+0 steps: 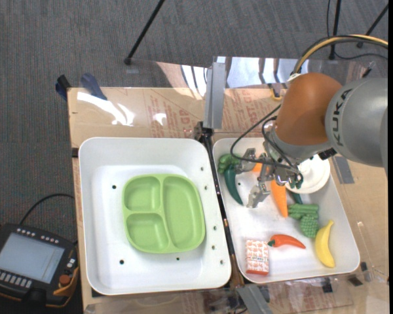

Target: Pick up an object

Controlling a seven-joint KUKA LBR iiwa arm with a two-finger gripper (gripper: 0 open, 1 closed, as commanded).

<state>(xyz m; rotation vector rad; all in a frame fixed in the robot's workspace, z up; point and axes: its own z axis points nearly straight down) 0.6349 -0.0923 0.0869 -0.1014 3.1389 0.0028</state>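
My gripper (252, 175) hangs low over the back left part of the right bin (351, 241), under the orange wrist band. Its two metal fingers (255, 195) stand apart, so it is open, and I see nothing clamped between them. A dark green pepper (233, 184) lies just left of the fingers. An orange carrot (280, 201) lies just to their right. A small orange piece shows under the gripper, partly hidden by it.
The right bin also holds a white bowl (314, 174), a knobbly green vegetable (307, 218), a banana (325, 244), a red chili (287, 241) and a small snack box (257, 256). In the left bin (98, 169) lies a green divided plate (164, 213).
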